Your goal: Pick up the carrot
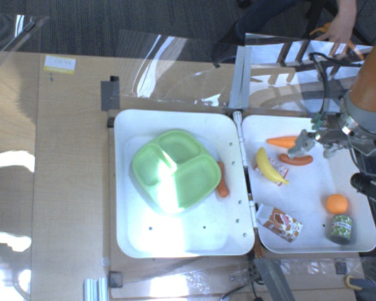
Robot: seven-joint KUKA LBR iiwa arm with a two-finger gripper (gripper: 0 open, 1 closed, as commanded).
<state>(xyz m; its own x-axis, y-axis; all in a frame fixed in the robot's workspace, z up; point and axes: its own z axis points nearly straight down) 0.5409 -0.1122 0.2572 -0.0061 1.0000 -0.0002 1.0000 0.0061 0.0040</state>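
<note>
- Carrot (281,142) — you'll find it lying in the right bin (357,246), near that bin's far edge, its thick end pointing toward the gripper (302,144).
- Your gripper sits at the carrot's right end, just beside or touching it; from this slant you cannot tell how wide it stands, and nothing shows clearly held.
- Just nearer than the carrot lies a red sausage (296,160), with a banana (269,166) to the carrot's lower left.
- Well clear of the carrot, toward the bin's near side, you have an orange (337,203), a green can (341,229) and a snack packet (282,223).
- Left of the carrot, in the other bin (131,231), sits a green divided plate (174,170) — a second small orange piece (221,184) rests against its right rim.
</note>
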